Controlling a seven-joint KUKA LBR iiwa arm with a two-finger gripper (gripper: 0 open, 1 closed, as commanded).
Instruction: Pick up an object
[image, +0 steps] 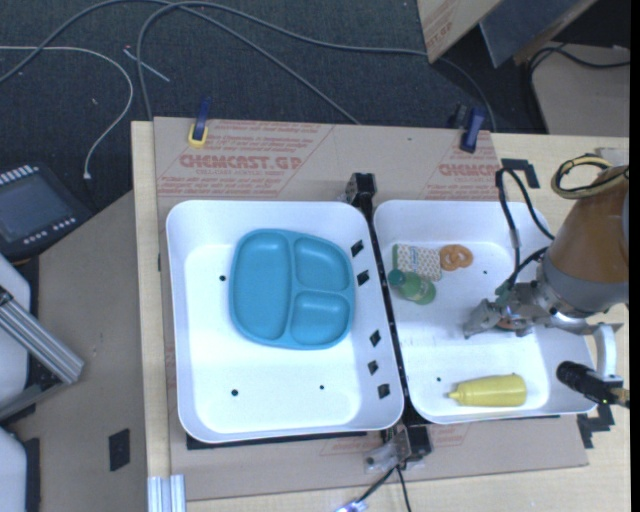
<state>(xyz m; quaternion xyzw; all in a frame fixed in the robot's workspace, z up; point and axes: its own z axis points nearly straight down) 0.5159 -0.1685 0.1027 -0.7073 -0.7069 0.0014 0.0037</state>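
My two-finger gripper (485, 320) hung low over the right white bin (520, 225), empty, between the yellow plastic squeeze bottle (490, 391) and green round toy (413, 288); I cannot tell its spread.

Dark carpet floor (300, 60), loose cables (120, 75), cardboard-topped bench (250, 160), cardboard box (450, 25)

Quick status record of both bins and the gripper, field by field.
left bin: blue divided plate
right bin: yellow bottle near front; green object, patterned packet and orange ring at back
gripper: low in right bin's middle, between the bottle and the back items
grasp: nothing visibly held; finger state unclear
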